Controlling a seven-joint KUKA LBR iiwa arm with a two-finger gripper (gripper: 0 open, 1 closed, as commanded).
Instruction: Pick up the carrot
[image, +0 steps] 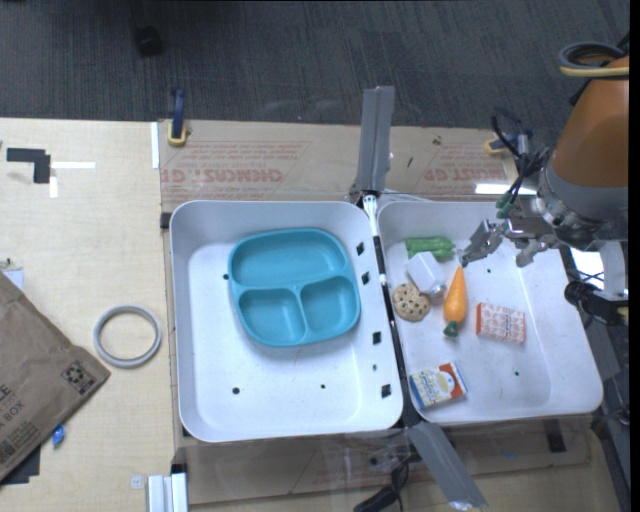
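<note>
- The gripper (503, 240) hangs over the upper part of the right bin (560, 400), up and to the right of the carrot (456, 295), with nothing between its fingers; they look spread apart, one prong pointing toward the carrot's top and the other splayed right.
- The carrot lies near the middle of that bin, orange body running roughly top to bottom with its green end at the lower tip.
- The step in hand reads as the approach: the arm would need to slide left and down to centre over the orange body, then turn the wrist so the fingers close across its narrow width, not along it.
- Crowding is the risk. A cookie (410, 301) and a pale white block (425, 270) sit just to the carrot's left, so the left finger has little room to drop.
- A red-and-white packet (500, 323) lies just right of the carrot, a green vegetable (430, 245) near the bin's top, and a small carton (438, 386) toward the front edge.
- The left bin (200, 400) carries a blue divided plate (295, 287), its three compartments bare.
- Out on the surface (80, 260), a roll of tape (127, 334) rests well apart from both bins.
</note>
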